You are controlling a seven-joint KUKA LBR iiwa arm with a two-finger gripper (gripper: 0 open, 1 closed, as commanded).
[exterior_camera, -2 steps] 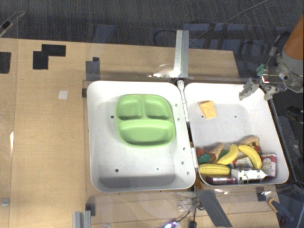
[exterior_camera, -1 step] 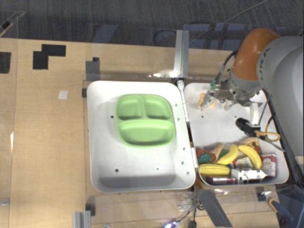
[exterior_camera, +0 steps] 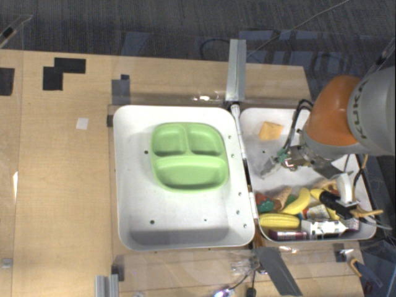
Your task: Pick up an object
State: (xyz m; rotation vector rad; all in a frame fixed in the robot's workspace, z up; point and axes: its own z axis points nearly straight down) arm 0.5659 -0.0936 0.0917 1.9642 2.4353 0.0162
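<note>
My gripper hangs low over the bare middle of the right bin, reaching in from the right under the orange wrist band. A tan cheese-like wedge lies just beyond it at the bin's back. Toward the front lies a pile of toy food: a yellow banana, a yellow corn cob, a small red piece and a white and black item. I see nothing held by the gripper.
The left bin holds a green divided plate. A metal post stands at the back between the bins. Cables run along the right bin's right side.
</note>
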